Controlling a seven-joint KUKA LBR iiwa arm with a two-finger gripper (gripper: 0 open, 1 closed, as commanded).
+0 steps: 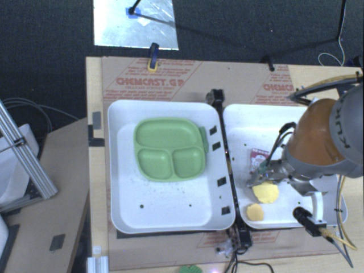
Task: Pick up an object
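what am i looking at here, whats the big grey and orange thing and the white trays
It is one photo from a camera fixed above a workbench, looking down at a slant. The grey and orange thing is a robot arm reaching in from the right. Its gripper hangs low over the right white bin, just above a yellow object. A smaller yellow piece and a red and white packet also lie there. The left white bin holds a green divided plate. Whether the gripper holds anything cannot be told.
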